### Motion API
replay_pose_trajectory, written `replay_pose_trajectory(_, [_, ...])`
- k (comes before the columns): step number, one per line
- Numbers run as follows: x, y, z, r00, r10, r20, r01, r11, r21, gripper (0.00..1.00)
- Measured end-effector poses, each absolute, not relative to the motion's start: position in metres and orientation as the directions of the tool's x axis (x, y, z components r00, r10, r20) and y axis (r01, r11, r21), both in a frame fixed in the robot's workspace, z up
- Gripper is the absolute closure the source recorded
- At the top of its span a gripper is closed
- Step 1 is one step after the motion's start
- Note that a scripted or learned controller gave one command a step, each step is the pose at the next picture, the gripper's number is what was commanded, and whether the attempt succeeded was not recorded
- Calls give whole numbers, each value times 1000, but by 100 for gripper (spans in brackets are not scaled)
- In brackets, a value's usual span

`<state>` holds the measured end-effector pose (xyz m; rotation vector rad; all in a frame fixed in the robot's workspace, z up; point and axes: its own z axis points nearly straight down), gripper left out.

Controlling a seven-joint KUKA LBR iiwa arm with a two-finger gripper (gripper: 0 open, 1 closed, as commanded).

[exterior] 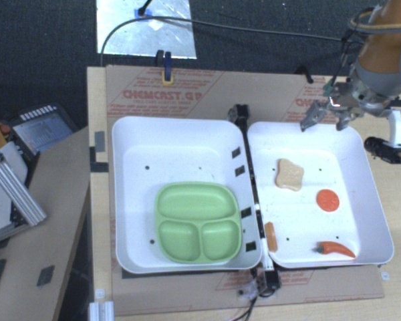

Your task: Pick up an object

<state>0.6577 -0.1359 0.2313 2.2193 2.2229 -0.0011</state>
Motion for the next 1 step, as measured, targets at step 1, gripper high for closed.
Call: replay_pose_trajectory(1, [654,-140,189,-1,1000,-1,1000,1,0,0])
